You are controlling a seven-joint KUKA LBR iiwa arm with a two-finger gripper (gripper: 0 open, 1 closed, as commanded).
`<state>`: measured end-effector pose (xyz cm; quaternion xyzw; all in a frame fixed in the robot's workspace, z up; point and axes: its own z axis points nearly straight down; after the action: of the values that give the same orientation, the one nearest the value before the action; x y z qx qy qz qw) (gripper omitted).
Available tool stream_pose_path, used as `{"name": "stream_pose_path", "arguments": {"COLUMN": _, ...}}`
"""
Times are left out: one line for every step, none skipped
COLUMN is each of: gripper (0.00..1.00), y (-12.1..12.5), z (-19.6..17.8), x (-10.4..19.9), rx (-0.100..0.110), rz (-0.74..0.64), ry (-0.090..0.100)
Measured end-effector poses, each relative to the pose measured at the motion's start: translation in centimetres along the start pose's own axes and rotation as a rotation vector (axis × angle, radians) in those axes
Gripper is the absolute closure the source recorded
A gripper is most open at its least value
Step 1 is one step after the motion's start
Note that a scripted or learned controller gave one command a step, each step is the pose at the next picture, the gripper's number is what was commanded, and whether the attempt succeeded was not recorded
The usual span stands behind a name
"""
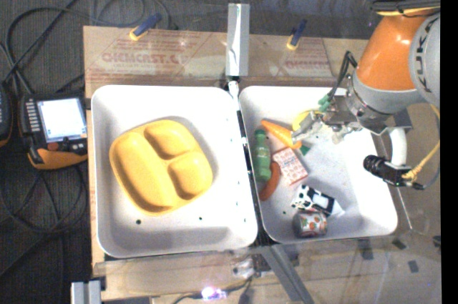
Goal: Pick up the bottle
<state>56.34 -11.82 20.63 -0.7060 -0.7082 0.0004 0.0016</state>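
The bottle [262,154] is small and green with a paler cap end, and it lies lengthwise beside the left wall of the right bin [358,213]. My gripper [309,125] hangs over the upper middle of that bin, right of and slightly beyond the bottle, apart from it. It sits just past the thick end of an orange carrot [276,131], with something yellow-green [302,116] close against it. The grey arm with its orange band [386,52] comes in from the right.
A pink carton [290,165] and a red-brown sausage [269,184] lie right next to the bottle. A black-and-white cow-patterned item [315,201] and a small can [309,224] sit near the front. The left bin holds a yellow divided plate [163,163].
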Motion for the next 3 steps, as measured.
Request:
{"name": "stream_pose_path", "arguments": {"gripper": 0.0, "y": 0.1, "z": 11.2, "x": 1.1, "rx": -0.002, "rz": 0.155, "ry": 0.0}}
{"name": "stream_pose_path", "arguments": {"gripper": 0.0, "y": 4.7, "z": 2.3, "x": -4.5, "rx": -0.001, "rz": 0.038, "ry": -0.004}}
{"name": "stream_pose_path", "arguments": {"gripper": 0.0, "y": 1.8, "z": 11.4, "x": -2.6, "rx": -0.005, "rz": 0.175, "ry": -0.004}}
